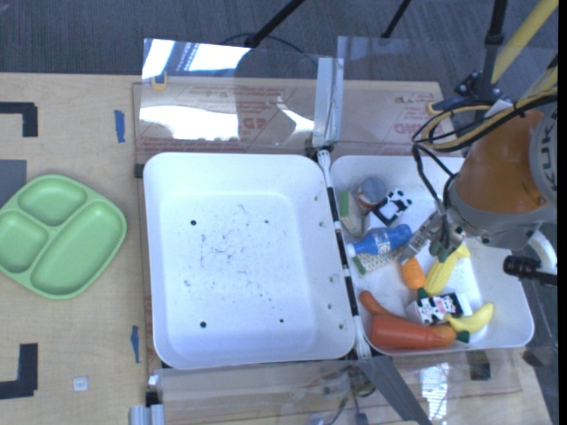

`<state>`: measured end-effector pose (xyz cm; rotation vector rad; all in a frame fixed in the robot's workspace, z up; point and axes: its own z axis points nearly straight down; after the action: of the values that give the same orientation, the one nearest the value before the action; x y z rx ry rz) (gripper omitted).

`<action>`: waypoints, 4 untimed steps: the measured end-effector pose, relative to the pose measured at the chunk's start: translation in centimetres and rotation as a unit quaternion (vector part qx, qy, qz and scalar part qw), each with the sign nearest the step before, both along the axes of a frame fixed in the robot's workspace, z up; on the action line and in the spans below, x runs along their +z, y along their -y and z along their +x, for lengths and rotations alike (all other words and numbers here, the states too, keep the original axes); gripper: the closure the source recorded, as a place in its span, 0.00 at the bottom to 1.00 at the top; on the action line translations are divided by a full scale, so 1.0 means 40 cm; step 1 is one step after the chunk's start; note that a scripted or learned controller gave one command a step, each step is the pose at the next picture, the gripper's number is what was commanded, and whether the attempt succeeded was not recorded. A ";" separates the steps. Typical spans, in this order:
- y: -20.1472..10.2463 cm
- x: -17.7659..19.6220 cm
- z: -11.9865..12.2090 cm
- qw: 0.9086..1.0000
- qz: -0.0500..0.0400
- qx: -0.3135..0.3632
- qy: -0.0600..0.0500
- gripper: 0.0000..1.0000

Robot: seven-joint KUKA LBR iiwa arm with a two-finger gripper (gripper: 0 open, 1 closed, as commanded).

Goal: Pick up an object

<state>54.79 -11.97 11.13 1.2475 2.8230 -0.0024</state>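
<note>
The right bin (518,321) holds several small items. Among them are a blue bottle (383,240), a black-and-white toy (394,205), a grey-blue lump (370,190) and an orange piece (413,274). A yellow banana shape (446,269), a cow-patterned block (439,308), a second yellow piece (474,319) and a long red-orange carrot shape (403,328) lie nearer the front. My gripper (437,238) hangs low over the bin's middle, just right of the blue bottle and above the yellow banana shape. The orange band (500,171) hides the bin's far right part.
The left bin (239,246) sits beside the right one, a hinged divider (341,237) between them. A green sectioned plate (58,235) lies on the bench at far left. Clear panels (230,96) stand behind the bins. Cables (452,127) loop near the arm.
</note>
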 end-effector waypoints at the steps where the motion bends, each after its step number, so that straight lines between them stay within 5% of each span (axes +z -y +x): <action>1: 0.041 0.349 -0.001 0.999 0.013 -0.045 -0.023 1.00; 2: 0.043 0.376 0.002 0.999 0.012 -0.045 -0.020 1.00; 3: 0.152 0.668 -0.071 0.992 0.014 -0.124 -0.021 1.00; 4: 0.151 0.668 -0.070 0.992 0.014 -0.124 -0.021 0.00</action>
<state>51.97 -18.00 37.85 1.6130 2.6910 0.0008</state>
